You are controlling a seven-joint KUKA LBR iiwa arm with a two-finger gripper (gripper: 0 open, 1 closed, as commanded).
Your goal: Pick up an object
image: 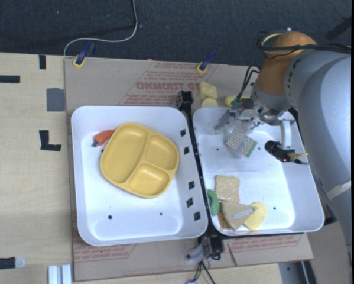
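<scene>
My gripper [243,118] hangs over the back part of the right bin [295,188], below the arm's orange band [277,70]. Directly under it sits a small grey checkered piece [240,141], tilted; whether it is held cannot be made out. At the front of the right bin lie a tan square cracker [227,187], a green piece [214,201], a pale wedge [236,212] and a yellow piece [257,215]. The left bin [88,212] holds a yellow divided plate [140,158] with an orange carrot [104,136] at its back left.
Small yellow pieces [208,91] lie on the cardboard behind the bins, near the central divider [191,158]. Blue clamps [82,57] hold the cardboard's back edge. The grey arm body [330,117] covers the right side.
</scene>
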